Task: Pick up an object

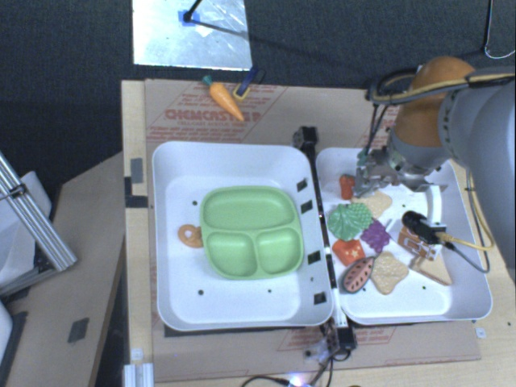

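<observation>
Over the right bin's (476, 297) far end, your hand (372, 176) sits low by the small red piece (347, 187); can't tell its grip. Nothing looks lifted, so the whole pick's left. Green plate (248, 230) sits next bin over.

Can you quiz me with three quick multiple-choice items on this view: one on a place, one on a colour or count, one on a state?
1. Where does the orange toy carrot lie?
A. in the left bin
B. on the cardboard beyond both bins
C. in the green tray

2. How many compartments has the green tray?
A. two
B. three
C. five

3. Where is the gripper now?
A. low in the right bin, by the red piece
B. over the left bin
C. above the carrot

Key: 1 B, the carrot rests on the printed cardboard past the bins. 2 B, one long compartment and two small ones. 3 A, it sits at that bin's far left corner.
</observation>
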Controlling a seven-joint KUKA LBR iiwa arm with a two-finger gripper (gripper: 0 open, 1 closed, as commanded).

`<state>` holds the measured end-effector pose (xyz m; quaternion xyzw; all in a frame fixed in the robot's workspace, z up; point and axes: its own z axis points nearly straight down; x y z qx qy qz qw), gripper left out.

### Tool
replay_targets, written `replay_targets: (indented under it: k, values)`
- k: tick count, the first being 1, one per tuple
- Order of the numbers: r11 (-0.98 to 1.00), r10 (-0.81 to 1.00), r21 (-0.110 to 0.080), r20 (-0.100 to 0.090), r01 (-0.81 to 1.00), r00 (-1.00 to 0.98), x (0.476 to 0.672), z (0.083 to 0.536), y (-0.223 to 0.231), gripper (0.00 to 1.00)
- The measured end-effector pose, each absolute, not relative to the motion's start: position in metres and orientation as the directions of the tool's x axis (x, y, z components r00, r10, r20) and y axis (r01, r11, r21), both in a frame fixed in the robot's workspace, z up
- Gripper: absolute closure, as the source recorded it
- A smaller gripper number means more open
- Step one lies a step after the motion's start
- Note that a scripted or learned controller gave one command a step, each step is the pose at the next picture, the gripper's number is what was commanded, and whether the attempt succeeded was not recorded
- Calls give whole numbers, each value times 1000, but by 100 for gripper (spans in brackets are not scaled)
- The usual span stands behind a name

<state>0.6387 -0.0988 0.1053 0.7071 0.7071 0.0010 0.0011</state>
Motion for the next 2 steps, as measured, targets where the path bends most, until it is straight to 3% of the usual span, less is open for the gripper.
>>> replay_targets:
  k: [2]
  values:
    - [4, 1000, 7, -1, 1000, -4, 636, 221, -103, 100]
